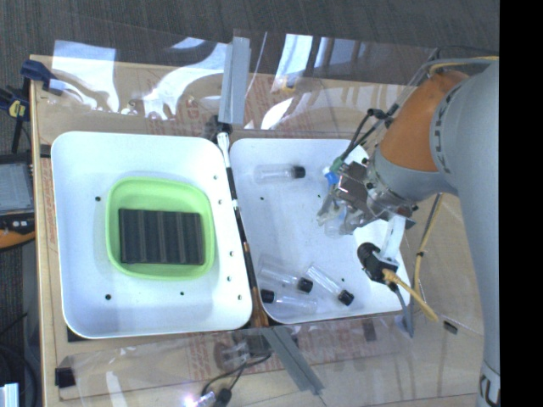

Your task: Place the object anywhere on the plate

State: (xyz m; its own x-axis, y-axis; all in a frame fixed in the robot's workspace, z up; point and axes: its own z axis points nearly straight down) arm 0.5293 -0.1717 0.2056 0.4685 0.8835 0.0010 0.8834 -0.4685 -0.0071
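A green plate (113, 219) with a dark ridged insert lies in the left bin (76, 168). The objects are clear vials with black caps, all lying in the right bin (271, 219). One vial (280, 173) rests near that bin's far edge. My gripper (336, 212) hangs low over the right half of the right bin, pointing down and to the left. Something clear and blurred sits at its tip, and I cannot tell whether it is a vial in its hold.
Three more vials lie near the right bin's front edge: one (283, 279), one (327, 281) and one at the front left corner (268, 296). The rim between the two bins (233, 219) runs between the gripper and the plate. A cable (399, 282) hangs under the wrist.
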